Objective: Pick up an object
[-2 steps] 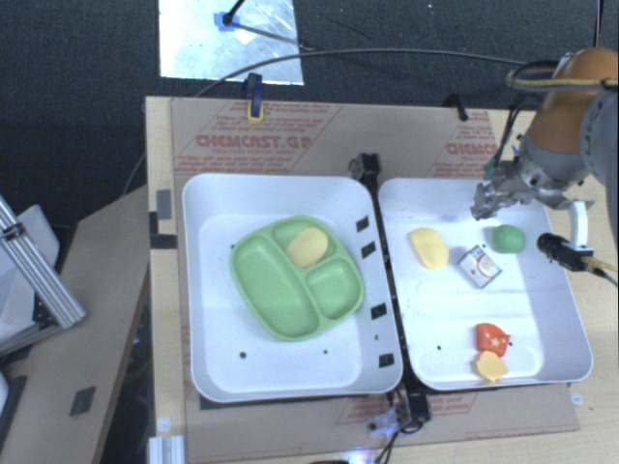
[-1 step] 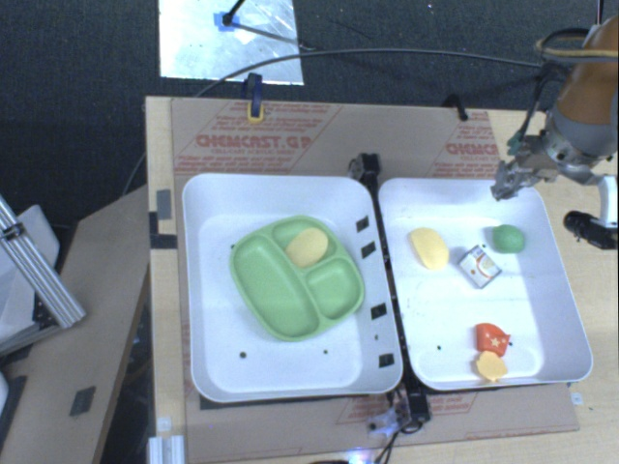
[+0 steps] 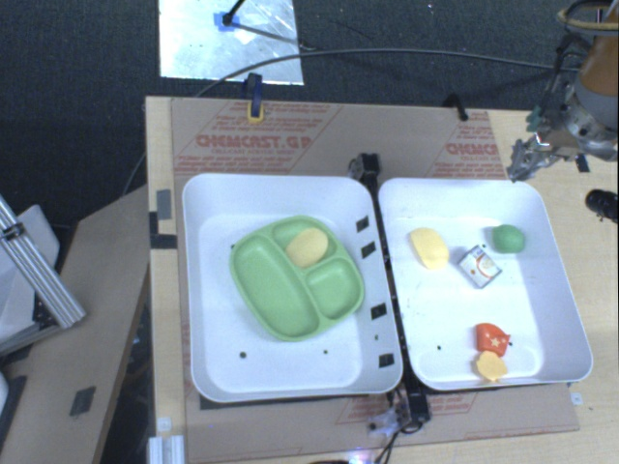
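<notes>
Bench: bears everything listed here, and you will find the gripper hanging over its far right part, just past the back rim of the right bin; its state cannot be judged from this height.

Left bin: well to the gripper's left and nearer the camera. Holds a green divided tray with a yellow oval piece in one compartment.

Right bin: directly in front of and below the gripper. Your candidates lie here.

Yellow block: forward and left of the gripper, lying apart from its neighbours. Looks rounded and probably soft and light; take it across its narrow width.

Small grey-and-white carton: forward of the gripper, tilted. Probably light and stiff-edged; flat faces should grip well.

Green ball: the nearest item to the gripper, just forward of it. It may roll, so close on it squarely through the middle.

Red piece and small orange piece: farthest forward, touching each other. Crowding makes either an awkward first choice.
</notes>
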### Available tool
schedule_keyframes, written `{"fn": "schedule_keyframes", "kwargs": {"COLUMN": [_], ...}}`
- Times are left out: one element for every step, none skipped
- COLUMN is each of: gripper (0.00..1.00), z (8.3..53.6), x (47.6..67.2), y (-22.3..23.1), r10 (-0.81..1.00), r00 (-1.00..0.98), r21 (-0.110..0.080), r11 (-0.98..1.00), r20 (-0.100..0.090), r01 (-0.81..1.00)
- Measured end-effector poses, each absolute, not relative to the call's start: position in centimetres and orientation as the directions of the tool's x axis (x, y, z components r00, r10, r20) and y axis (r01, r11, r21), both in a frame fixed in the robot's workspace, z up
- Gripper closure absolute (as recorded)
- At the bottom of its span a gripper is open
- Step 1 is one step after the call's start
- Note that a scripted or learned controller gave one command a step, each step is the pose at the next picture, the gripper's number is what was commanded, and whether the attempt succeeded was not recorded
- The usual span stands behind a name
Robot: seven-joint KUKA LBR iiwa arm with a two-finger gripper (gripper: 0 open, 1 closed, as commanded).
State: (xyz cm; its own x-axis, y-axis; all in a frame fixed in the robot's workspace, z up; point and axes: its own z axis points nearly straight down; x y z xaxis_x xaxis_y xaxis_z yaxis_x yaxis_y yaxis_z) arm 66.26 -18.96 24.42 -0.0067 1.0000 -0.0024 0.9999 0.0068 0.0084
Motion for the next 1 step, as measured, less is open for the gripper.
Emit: {"fn": "schedule_keyframes", "kwargs": {"gripper": [1.00], "z": [23.20], "x": [65.55], "y": [-13.83], "r10": [1.000], "r00": [-0.008], "r21": [0.001], "r11": [0.008], "r20": [0.000], "r01": [1.000]}}
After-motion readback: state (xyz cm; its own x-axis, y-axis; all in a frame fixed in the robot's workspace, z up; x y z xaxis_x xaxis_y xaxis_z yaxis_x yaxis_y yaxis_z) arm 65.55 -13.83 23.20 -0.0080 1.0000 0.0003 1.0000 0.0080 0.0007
